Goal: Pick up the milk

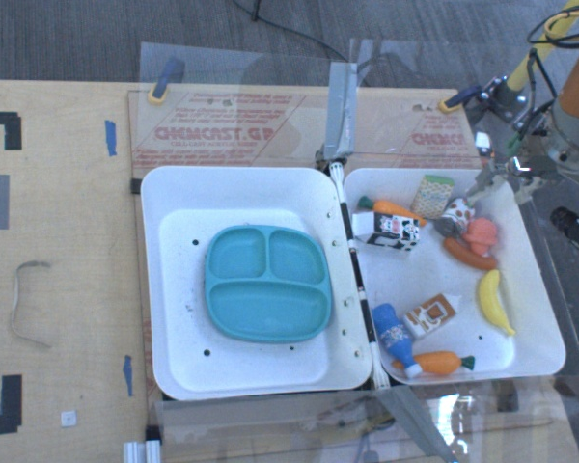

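Observation:
The milk [395,231] is a small white carton with black cow patches. It lies on its side near the back left of the right bin [545,340], close to the wall between the two bins. An orange carrot [397,208] touches its far side. My gripper [492,175] hangs over the right bin's back right corner, to the right of the milk and well apart from it. Nothing is seen in the gripper.
The right bin also holds a patterned cracker box [432,196], a grey and pink toy [469,226], a sausage [466,255], a banana [495,303], a brown carton [431,314], a blue bottle [392,333] and a second carrot [440,363]. In the left bin [174,258] lies a teal divided plate [267,283].

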`<act>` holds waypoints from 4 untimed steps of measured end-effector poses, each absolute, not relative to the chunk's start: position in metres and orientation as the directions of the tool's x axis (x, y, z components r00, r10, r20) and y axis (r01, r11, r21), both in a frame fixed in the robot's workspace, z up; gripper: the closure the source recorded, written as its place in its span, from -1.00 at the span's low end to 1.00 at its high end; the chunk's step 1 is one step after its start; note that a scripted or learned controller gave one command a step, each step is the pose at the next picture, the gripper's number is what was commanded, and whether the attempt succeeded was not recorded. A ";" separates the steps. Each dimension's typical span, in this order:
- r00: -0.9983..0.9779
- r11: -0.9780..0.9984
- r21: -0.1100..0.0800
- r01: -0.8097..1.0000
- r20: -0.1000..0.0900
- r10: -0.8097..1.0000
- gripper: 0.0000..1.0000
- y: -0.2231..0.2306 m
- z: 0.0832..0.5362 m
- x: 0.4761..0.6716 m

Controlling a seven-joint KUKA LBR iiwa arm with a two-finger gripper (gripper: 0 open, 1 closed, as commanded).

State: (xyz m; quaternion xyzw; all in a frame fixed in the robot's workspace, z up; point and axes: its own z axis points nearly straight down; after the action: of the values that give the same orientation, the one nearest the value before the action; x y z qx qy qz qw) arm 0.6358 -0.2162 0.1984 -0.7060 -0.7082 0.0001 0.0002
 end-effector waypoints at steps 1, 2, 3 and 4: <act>-0.038 0.038 0.000 0.999 0.000 0.999 -1.00 -0.149 0.184 0.569; -0.303 0.303 0.008 0.953 -0.003 0.953 -1.00 -0.108 0.089 0.521; -0.295 0.295 0.016 0.955 -0.007 0.955 1.00 -0.112 0.101 0.523; -0.139 0.139 0.009 0.990 -0.005 0.990 1.00 -0.101 0.090 0.555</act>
State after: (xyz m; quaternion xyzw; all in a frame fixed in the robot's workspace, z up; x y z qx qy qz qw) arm 0.5546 -0.1012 0.0899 -0.6560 -0.7548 -0.0017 -0.0047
